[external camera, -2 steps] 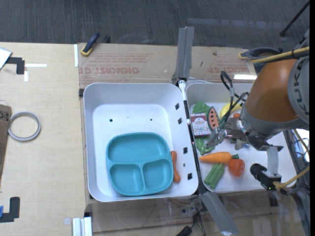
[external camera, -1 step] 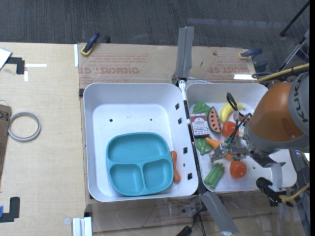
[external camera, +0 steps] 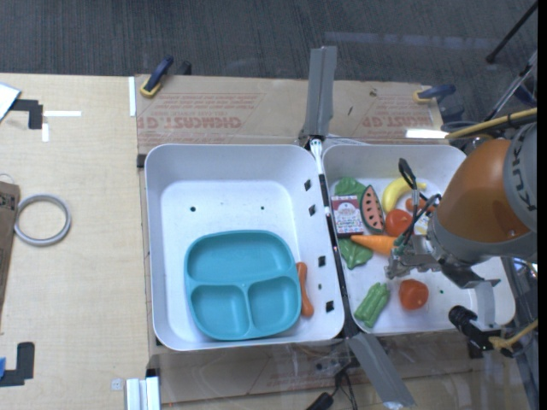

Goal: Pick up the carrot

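Observation:
The carrot (external camera: 373,243) is an orange tapered toy lying across the middle of the right bin (external camera: 479,310), point toward the left, partly over a green leafy piece (external camera: 355,253). My gripper (external camera: 400,263) hangs just right of and below the carrot's thick end, under the arm's orange band (external camera: 483,199). Whether it touches the carrot I cannot tell. A second slim orange piece (external camera: 302,289) lies in the left bin (external camera: 171,186), against the right edge of the blue plate (external camera: 244,284).
Around the carrot are a small red box (external camera: 346,214), a watermelon slice (external camera: 371,207), a banana (external camera: 393,193), two red tomatoes (external camera: 397,222) (external camera: 414,294) and a green vegetable (external camera: 372,304). A tape roll (external camera: 40,219) lies on the bench at the left.

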You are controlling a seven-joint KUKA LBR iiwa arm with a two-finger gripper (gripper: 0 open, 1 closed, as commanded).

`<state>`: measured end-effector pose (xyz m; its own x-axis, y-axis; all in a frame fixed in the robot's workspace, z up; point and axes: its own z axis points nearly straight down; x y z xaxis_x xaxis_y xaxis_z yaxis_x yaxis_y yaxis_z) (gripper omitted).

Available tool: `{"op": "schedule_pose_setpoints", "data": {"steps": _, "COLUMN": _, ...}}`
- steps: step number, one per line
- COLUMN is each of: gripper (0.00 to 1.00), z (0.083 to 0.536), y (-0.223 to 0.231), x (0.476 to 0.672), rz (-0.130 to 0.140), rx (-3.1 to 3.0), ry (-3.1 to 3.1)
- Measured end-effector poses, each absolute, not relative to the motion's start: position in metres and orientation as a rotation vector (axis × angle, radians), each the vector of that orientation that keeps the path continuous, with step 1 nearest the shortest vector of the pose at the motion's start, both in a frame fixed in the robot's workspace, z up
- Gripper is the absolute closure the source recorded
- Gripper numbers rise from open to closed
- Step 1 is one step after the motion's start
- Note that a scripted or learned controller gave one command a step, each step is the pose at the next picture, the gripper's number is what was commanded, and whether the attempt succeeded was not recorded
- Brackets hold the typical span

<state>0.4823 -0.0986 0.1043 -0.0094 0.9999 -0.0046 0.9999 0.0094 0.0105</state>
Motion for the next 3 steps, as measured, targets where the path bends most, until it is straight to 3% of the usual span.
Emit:
{"op": "schedule_pose_setpoints", "data": {"steps": 1, "gripper": 1.00, "z": 0.1468, "y": -0.1292, "x": 0.4779, "rz": -0.003, "rx": 2.275, "ry": 2.170}}
{"op": "schedule_pose_setpoints", "data": {"steps": 2, "gripper": 0.00, "z": 0.1468, "y": -0.1291, "x": 0.4779, "rz": -0.003, "rx": 2.275, "ry": 2.170}}
{"op": "schedule_pose_setpoints", "data": {"steps": 3, "gripper": 1.00, "z": 0.1532, "y": -0.1297, "x": 0.4788, "rz": -0.007, "rx": 2.278, "ry": 2.169}}
